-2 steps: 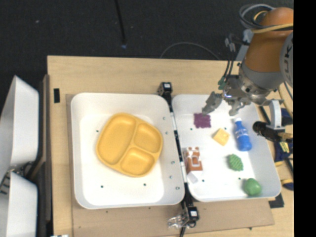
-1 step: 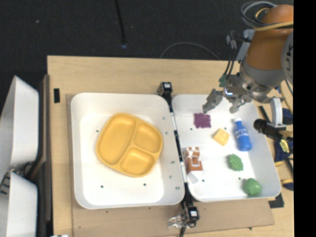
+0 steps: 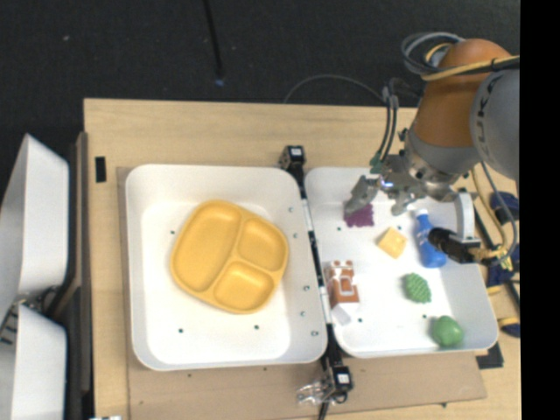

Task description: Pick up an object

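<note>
My gripper (image 3: 381,201) hangs over the back of the right bin (image 3: 385,339), with its two fingers (image 3: 358,197) spread apart, so it is open and nothing sits between them. A small purple object (image 3: 360,218) lies just below the left finger, touching or nearly touching its tip. A yellow block (image 3: 393,242) rests a little in front of the gripper. To the right of it lies a blue object (image 3: 428,241). Further forward are a ridged green object (image 3: 417,288), a round green object (image 3: 447,331) and an orange-and-white piece (image 3: 342,284).
The left bin (image 3: 149,322) holds a yellow divided plate (image 3: 230,255). A black clamp (image 3: 292,157) sits at the back where the bins meet. Cables and blue fittings (image 3: 500,234) crowd the right edge beside the arm (image 3: 451,103).
</note>
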`<state>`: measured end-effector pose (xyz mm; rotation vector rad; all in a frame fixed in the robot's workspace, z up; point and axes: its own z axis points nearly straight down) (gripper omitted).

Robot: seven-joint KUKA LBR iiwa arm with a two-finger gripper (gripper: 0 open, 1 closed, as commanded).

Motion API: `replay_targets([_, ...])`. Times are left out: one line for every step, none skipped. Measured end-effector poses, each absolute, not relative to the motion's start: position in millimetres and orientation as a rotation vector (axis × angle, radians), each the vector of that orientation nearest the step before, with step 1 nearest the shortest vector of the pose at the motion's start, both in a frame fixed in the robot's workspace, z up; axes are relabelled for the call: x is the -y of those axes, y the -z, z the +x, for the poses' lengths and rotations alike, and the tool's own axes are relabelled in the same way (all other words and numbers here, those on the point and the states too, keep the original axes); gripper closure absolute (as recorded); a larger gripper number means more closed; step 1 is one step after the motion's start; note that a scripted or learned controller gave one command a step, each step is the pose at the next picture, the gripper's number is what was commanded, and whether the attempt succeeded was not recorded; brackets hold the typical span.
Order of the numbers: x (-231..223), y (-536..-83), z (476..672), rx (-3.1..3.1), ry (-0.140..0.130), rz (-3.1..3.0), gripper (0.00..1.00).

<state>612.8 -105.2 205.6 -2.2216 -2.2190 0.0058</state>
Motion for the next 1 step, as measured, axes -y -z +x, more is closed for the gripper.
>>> replay_targets([98.2, -158.8, 612.5, 2.218, -0.004, -2.224, 0.00])
